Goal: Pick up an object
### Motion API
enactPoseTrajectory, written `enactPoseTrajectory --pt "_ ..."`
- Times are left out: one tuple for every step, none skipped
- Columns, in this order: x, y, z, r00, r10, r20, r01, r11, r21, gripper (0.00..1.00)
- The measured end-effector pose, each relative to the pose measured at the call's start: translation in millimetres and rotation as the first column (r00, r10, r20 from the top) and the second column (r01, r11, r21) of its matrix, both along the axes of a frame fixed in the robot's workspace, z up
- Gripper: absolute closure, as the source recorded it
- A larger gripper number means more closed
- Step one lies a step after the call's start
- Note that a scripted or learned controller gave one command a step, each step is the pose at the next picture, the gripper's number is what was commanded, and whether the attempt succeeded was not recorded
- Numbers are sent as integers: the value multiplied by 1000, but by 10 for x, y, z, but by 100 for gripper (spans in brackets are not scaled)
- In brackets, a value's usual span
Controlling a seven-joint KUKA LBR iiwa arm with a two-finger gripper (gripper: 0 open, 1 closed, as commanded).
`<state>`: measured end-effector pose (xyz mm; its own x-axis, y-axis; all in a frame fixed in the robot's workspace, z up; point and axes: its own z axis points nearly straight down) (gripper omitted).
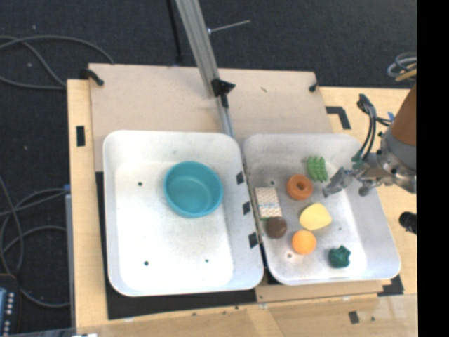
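The hand [349,180], fingers spread and holding nothing, hangs just beside the green ridged toy [317,168] and near the orange ring [300,187]; it should go straight down over one toy.

Left bin [126,258]: white, faintly speckled; bowl [193,188] in it was teal-blue. Right bin [372,255]: white. In it: ring [299,187] orange with dark centre; ridged piece [317,168] light green; block [267,201] checked white and tan; ball [276,227] dark brown; lump [316,217] yellow; ball [304,242] orange; small piece [339,257] dark green. Bench [161,93] was tan. Floor [70,20] was black.
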<state>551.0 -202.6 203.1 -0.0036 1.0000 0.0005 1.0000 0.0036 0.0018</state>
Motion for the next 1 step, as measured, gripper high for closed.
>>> enactPoseTrajectory --pt "1 1 0 1000 0 0 0 1000 0 0"
